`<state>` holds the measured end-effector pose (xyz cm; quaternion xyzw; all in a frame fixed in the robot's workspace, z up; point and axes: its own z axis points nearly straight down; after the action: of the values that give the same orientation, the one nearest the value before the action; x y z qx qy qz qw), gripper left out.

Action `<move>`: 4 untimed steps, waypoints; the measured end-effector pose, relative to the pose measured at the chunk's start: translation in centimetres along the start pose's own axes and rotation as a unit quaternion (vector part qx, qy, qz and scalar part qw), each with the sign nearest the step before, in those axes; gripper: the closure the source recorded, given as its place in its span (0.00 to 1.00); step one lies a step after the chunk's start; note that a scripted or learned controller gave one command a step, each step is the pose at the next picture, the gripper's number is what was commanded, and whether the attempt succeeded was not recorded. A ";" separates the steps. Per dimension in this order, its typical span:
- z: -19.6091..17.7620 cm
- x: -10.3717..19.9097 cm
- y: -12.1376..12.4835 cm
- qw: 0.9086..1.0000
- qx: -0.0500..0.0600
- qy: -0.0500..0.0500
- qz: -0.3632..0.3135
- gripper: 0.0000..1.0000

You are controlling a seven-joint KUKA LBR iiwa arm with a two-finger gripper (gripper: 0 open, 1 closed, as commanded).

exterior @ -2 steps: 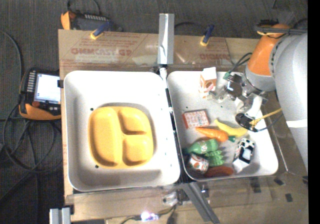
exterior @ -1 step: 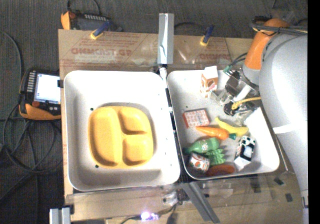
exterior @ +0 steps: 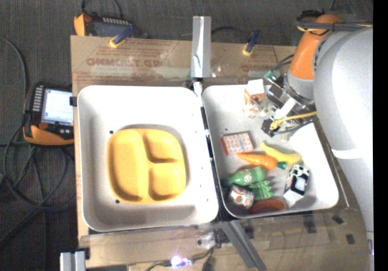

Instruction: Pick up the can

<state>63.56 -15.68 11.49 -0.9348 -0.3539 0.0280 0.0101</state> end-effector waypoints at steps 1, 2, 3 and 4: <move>3.6 -1.0 1.0 0.994 0.029 -0.021 0.100 0.00; 3.8 -0.7 0.5 0.982 0.033 -0.023 0.187 0.00; 3.8 -0.5 0.0 0.973 0.027 -0.021 0.229 0.00; 3.8 -0.7 0.0 0.981 0.020 -0.022 0.193 0.00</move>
<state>62.81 -16.17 7.70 -0.9844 -0.1659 0.0573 0.0148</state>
